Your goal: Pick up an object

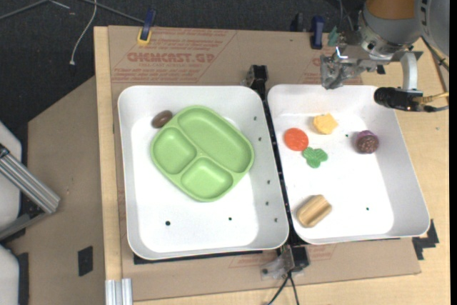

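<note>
In the right bin point(400, 221) lie an orange-red disc point(295, 138), a yellow piece point(325, 124), a green leafy piece point(314, 156), a dark purple ball point(367, 142) and a tan bread roll point(313, 211). My gripper point(333, 76) hangs over the back rim of that bin, left of centre, pointing down. It stands behind the yellow piece and apart from every object. Nothing shows between its fingertips.
The left bin point(143, 225) holds a green divided plate point(202, 152) and a small brown object point(162, 118) at the plate's back left. A black clamp point(256, 74) sits where the bins meet. Blue clips point(148, 25) pin the cardboard.
</note>
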{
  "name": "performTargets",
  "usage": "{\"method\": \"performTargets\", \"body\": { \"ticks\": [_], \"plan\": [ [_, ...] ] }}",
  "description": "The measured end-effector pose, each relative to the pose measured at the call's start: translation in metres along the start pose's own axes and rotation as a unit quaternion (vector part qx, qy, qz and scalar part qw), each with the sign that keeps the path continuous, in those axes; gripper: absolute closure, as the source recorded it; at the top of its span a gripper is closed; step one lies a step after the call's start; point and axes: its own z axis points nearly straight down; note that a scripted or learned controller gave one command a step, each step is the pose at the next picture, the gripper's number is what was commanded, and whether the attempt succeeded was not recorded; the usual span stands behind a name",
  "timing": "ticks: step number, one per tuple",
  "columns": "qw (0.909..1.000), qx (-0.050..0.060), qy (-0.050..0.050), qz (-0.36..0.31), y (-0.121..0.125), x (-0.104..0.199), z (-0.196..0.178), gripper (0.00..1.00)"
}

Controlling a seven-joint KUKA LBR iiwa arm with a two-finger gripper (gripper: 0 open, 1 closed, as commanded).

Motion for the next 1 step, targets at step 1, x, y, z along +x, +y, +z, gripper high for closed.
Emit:
{"method": "performTargets", "body": {
  "ticks": [1],
  "plan": [
    [1.0000, -0.002, 0.000, 0.001, 0.0035, -0.0081, 0.0451, 0.00]
  ]
}}
